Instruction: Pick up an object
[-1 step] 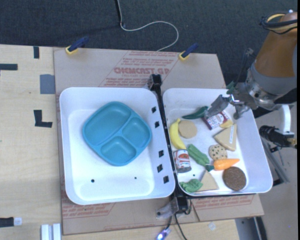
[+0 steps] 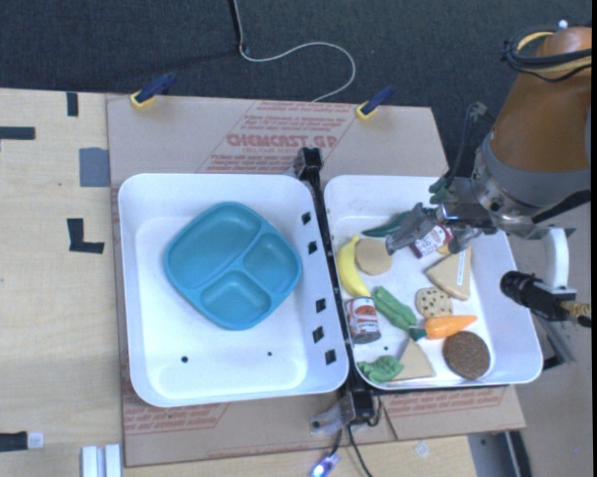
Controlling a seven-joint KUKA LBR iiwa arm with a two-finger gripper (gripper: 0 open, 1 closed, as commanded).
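My gripper [image 2: 409,232] hangs over the upper part of the right bin [image 2: 522,371], just above and to the right of a tan round cracker [image 2: 373,257]. A small red and white item [image 2: 435,239] shows right beside it; I cannot tell whether it is held. Below lie a yellow banana [image 2: 349,266], a green pickle [image 2: 394,306], a small can [image 2: 364,319], a chip cookie [image 2: 432,301], an orange carrot [image 2: 448,326], a brown round cookie [image 2: 467,354] and a pale wedge [image 2: 453,273].
The left bin [image 2: 139,207] holds a blue divided plate [image 2: 233,263]. A green leaf [image 2: 380,369] and a tan triangle slice [image 2: 415,362] lie at the right bin's front edge. The black divider [image 2: 324,256] separates the bins. The arm's orange band [image 2: 541,97] rises at the right.
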